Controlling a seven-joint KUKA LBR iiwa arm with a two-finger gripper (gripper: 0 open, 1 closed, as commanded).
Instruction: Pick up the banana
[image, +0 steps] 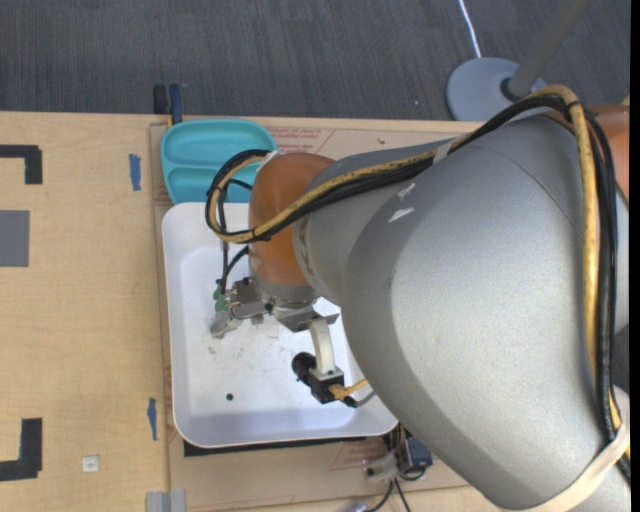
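Note:
My gripper hangs low over the left half of the white bin, just above its floor, below the orange band of the wrist. The big grey arm covers the bin's right part and everything to the right of it. A short yellow piece pokes out from under the arm next to a black part near the bin's front edge. I cannot tell whether that piece is the banana or a cable.
A teal tray lies just behind the white bin. A small dark speck sits on the bin floor at the front. The wooden bench spreads to the left, with blue tape marks near the bin.

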